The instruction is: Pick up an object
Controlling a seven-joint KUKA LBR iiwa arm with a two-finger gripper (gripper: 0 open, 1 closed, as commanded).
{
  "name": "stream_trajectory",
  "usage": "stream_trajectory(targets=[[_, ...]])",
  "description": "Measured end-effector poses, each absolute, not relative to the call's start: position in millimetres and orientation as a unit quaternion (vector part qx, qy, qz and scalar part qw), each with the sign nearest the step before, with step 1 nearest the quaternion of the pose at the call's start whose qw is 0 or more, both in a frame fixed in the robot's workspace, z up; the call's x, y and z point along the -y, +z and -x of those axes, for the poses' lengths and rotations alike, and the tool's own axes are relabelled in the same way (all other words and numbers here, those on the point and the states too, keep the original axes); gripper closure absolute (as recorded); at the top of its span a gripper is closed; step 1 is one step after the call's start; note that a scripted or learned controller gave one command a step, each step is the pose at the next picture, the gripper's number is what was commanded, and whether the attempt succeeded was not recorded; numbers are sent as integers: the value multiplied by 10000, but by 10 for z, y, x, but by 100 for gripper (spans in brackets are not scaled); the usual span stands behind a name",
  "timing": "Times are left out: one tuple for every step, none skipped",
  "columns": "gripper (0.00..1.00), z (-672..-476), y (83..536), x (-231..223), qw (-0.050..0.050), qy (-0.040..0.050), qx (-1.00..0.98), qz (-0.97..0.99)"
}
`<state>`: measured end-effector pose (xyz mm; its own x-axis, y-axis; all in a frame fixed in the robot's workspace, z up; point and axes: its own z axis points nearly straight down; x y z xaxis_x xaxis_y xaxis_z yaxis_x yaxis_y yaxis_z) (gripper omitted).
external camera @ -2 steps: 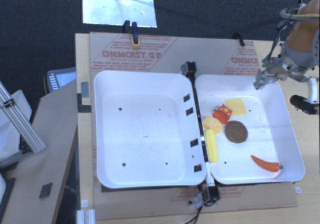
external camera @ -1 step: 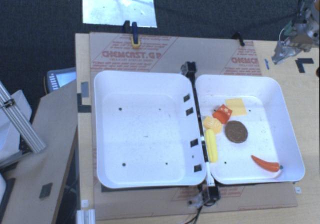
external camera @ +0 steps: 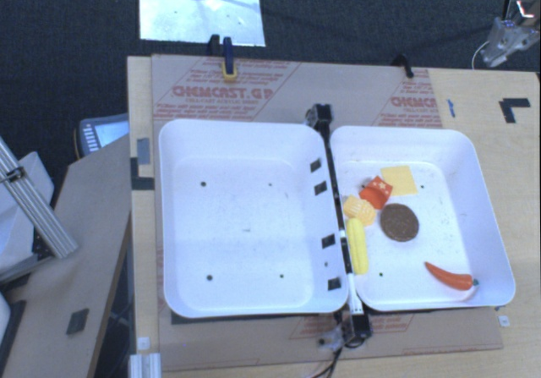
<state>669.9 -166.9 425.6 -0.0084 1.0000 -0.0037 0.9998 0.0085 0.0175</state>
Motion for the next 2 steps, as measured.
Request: stream_trajectory(targets=[[100,-6681,5444,1833,81,40,-7095,-7047],[100,-6640,5357,2080,24,6,-7066,-7076]])
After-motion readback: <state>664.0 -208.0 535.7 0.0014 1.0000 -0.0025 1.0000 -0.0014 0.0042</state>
